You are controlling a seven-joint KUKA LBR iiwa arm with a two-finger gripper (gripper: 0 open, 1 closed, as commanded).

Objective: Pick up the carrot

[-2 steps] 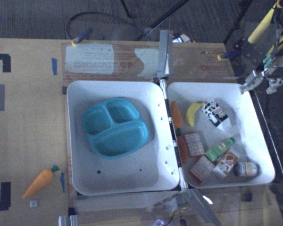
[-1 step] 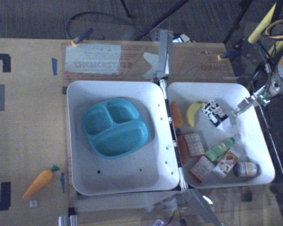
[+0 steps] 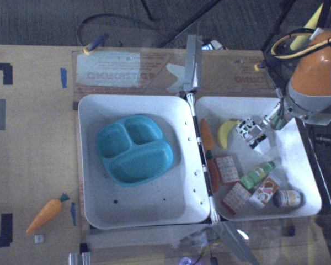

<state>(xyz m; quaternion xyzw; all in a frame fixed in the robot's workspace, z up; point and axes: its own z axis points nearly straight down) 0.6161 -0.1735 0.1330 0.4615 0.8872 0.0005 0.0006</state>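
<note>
Dark carpet and cable runs lie beyond the tan tabletop, which bears two white bins side by side. From the right the grey arm, orange-banded, slants down and leftward into the right bin, its wrist angled so the jaws hang low over the bin's upper middle — whether they are apart or together I cannot tell. Just left of the jaws sits a yellow banana; further left, along the bin's wall, lies a carrot. Below the jaws lie small cartons, a green bottle and a can. Well to the left, a blue divided plate rests in the left bin. Another carrot lies on the tabletop, far off to the lower left.
</note>
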